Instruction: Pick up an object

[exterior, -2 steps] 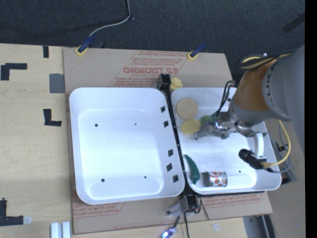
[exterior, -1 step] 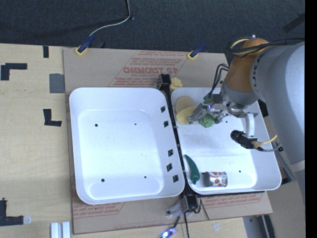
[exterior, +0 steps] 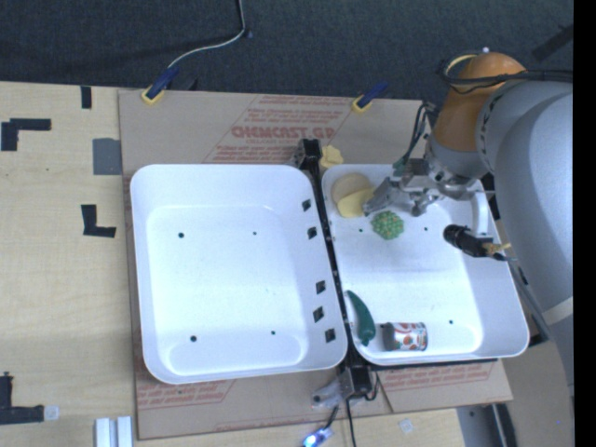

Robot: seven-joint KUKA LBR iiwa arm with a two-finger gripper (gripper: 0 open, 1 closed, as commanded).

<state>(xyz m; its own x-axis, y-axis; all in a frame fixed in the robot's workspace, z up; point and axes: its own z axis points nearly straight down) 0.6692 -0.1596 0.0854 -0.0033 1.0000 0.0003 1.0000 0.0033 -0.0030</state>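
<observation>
Right bin point(exterior: 484, 338), left to right: yellow object point(exterior: 351, 196) at the far-left corner; green knobbly ball point(exterior: 387, 224) just right of it. Gripper point(exterior: 399, 196) directly above the ball, seemingly touching; finger spread cannot be judged.

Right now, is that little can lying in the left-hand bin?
No, the can lies on its side at the near edge of the right bin, beside a green object.
</observation>
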